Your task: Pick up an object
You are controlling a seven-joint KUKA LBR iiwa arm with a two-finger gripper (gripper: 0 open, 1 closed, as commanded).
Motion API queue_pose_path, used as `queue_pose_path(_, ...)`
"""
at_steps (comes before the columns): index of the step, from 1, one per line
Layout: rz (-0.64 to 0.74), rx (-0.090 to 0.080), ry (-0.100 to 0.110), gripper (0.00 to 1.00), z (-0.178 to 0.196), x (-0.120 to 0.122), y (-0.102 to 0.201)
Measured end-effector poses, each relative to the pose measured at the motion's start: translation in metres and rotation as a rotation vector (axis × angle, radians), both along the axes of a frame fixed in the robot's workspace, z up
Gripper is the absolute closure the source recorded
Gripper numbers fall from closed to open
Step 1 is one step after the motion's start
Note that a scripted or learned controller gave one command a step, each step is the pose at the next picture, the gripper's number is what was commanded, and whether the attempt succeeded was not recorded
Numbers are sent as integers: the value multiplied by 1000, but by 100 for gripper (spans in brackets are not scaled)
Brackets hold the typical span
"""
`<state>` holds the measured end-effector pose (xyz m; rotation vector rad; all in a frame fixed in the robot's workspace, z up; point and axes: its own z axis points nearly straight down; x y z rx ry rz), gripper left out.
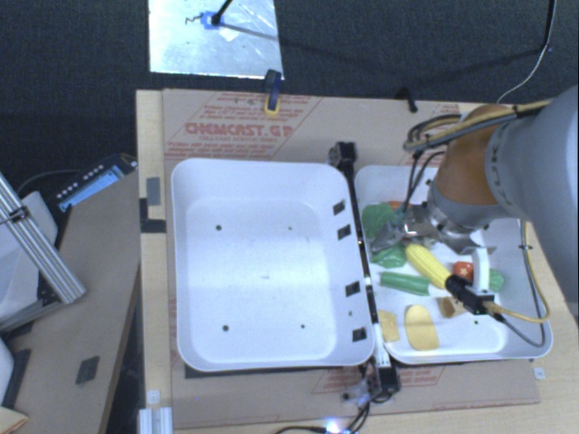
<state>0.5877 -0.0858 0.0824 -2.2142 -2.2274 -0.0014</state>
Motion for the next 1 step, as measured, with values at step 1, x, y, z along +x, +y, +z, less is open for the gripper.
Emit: queue_pose_path(1,0,0,-6,100,14,2,-1)
